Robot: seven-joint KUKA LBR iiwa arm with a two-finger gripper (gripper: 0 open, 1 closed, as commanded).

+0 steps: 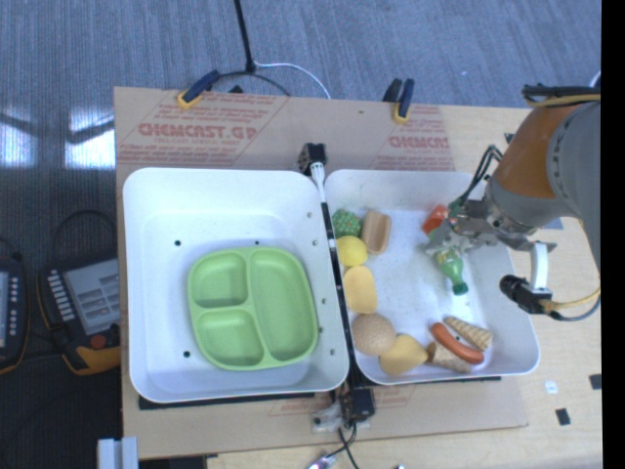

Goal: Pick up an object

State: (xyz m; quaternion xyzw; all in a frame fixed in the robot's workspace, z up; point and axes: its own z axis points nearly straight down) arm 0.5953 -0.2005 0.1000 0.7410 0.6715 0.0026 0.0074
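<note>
Grey two-finger gripper (451,245) above small green plastic bottle (454,269), grip state unclear, orange toy (435,219) just beside bottle

Two white bins (146,262) (508,355) sit side by side, and one green divided plate (254,306) lies in the left. The right holds roughly ten toy foods (358,287), some partly hidden.
</note>
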